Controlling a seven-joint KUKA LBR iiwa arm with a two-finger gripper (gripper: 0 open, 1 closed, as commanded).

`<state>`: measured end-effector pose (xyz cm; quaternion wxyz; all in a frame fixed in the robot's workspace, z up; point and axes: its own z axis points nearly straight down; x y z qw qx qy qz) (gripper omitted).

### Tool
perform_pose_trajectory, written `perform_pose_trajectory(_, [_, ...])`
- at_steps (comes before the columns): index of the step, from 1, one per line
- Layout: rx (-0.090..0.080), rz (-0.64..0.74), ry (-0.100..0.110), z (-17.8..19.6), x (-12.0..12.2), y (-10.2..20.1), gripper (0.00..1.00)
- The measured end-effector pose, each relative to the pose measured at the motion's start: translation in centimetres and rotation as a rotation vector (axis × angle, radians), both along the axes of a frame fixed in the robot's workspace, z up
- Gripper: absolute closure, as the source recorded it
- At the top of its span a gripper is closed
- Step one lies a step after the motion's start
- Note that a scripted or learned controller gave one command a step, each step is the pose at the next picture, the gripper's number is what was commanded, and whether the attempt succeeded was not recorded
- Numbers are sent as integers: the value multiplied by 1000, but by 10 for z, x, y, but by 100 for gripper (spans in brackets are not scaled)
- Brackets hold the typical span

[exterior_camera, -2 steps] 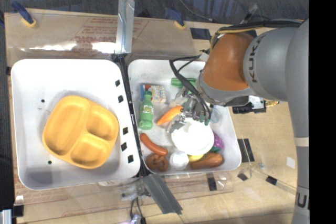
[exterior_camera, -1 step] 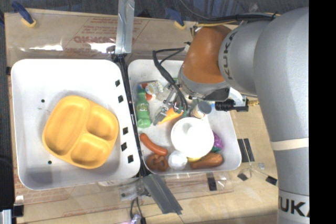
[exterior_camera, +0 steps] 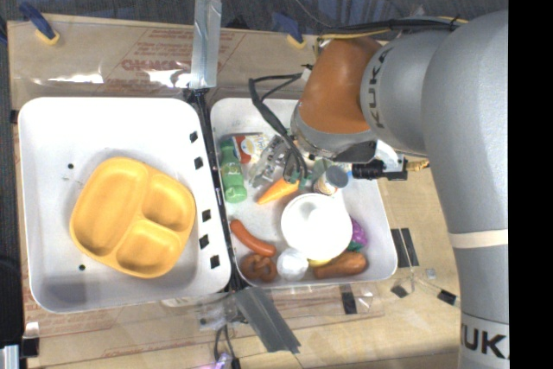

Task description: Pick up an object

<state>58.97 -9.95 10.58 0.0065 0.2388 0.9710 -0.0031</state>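
Note:
The right bin (exterior_camera: 377,201) holds a jumble of toy food. An orange carrot (exterior_camera: 277,191) lies near its middle, beside a green piece (exterior_camera: 233,179) by the left wall. A white round bowl (exterior_camera: 315,225) sits lower, with a red sausage (exterior_camera: 251,238), a brown piece (exterior_camera: 259,268) and a brown sausage (exterior_camera: 342,264) along the front. A purple piece (exterior_camera: 359,232) peeks out at the bowl's right. My gripper (exterior_camera: 278,162) reaches down into the bin just above the carrot, under the orange wrist band.
The left bin (exterior_camera: 43,134) holds a yellow divided plate (exterior_camera: 131,214). A strip of grey tape (exterior_camera: 206,39) runs up from the wall between the bins. The arm's grey body covers the right bin's far right corner.

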Motion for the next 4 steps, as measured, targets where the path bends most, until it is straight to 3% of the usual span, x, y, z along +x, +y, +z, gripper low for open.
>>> perform_pose_trajectory(1, [-8, -4, -2, 2, 0, -5, 0])
perform_pose_trajectory(2, [5, 201, 6, -12, 8, -28, 0])
perform_pose_trajectory(3, [3, 206, -2, -1, 10, -27, 100])
perform_pose_trajectory(4, [1, 363, 0, 136, 53, -42, 100])
